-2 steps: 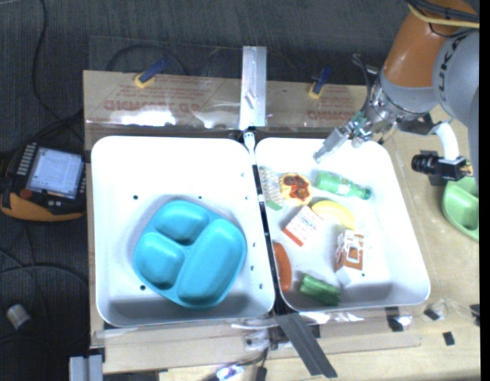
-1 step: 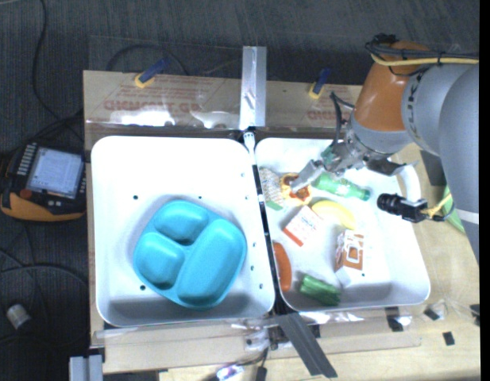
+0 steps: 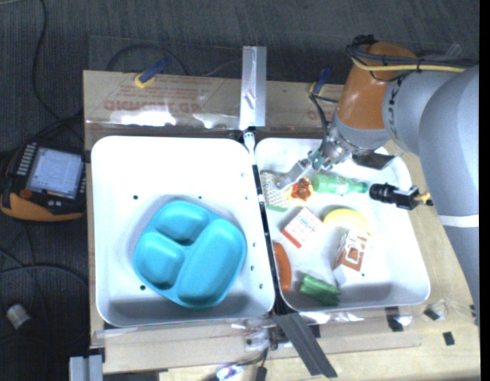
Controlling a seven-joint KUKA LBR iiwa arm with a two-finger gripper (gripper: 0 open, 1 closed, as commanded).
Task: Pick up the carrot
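The arm's grey body [image 3: 447, 145] looms closest to the lens, filling the right side and running off the frame's edge, so its base is cut off. Its orange band [image 3: 368, 94] sits above the wrist, and from there the gripper [image 3: 296, 179] slants down-left into the right bin [image 3: 403, 280]. The fingers are thin, shiny and blurred against the white floor; whether they are apart or together cannot be told, and nothing can be seen between them.

The carrot [image 3: 282, 267] lies along the right bin's left wall, towards the near corner, well apart from the gripper. Its near end meets a green thing [image 3: 319, 289] by the front wall; whether the two touch is unclear.

Just beside the gripper's tip lies a small orange-red item [image 3: 301, 187], too small to name, and a pale speckled piece [image 3: 273, 190] against the left wall. A green bottle [image 3: 338, 184] lies on its side behind them, partly crossed by the gripper. In the middle sit a white and orange box [image 3: 301, 228], a yellow round thing [image 3: 345, 216] and a carton [image 3: 353, 252] that covers the yellow thing's near edge.

The left bin [image 3: 117, 181] holds a blue divided tray [image 3: 190, 250], tilted. A small screen device [image 3: 48, 179] lies on the floor at far left, its left end cut by the frame.
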